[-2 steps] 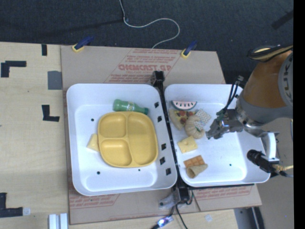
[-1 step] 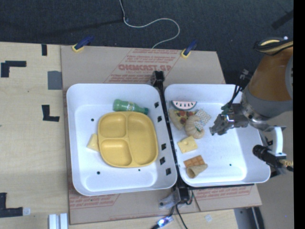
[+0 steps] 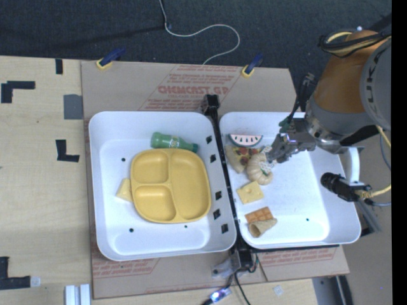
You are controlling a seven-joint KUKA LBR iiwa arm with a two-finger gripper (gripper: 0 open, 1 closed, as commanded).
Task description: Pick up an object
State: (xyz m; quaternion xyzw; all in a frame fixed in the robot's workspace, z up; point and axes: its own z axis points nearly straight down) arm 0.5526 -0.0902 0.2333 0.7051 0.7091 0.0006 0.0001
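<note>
Nearest you, at the front of the right bin (image 3: 331, 230), a waffle cone piece (image 3: 260, 220) lies on its side, with a pale yellow cracker square (image 3: 250, 192) just behind it. In the left bin (image 3: 105, 189), a yellow divided plate (image 3: 170, 185) sits flat at the centre, and a yellow wedge (image 3: 124, 189) pokes out from under its left edge.

Further back in the right bin, a cluster of toy food crowds the divider: a cream-coloured pastry piece (image 3: 259, 169) touching a tan lump (image 3: 236, 161), and behind them a watermelon slice (image 3: 245, 139). The gripper (image 3: 280, 150) hangs low over the bin just beside the right of this cluster, close to the pastry; you cannot tell from this angle whether the fingers are spread or closed, and nothing is seen between them. The grey arm with its orange band (image 3: 346, 75) reaches in from the right.

Behind the plate, a green bottle (image 3: 173, 142) lies on its side against the left bin's back. Both bins rest on a cardboard sheet (image 3: 184, 88) on the bench (image 3: 38, 189), and a white cable (image 3: 203, 33) loops over dark carpet beyond.
</note>
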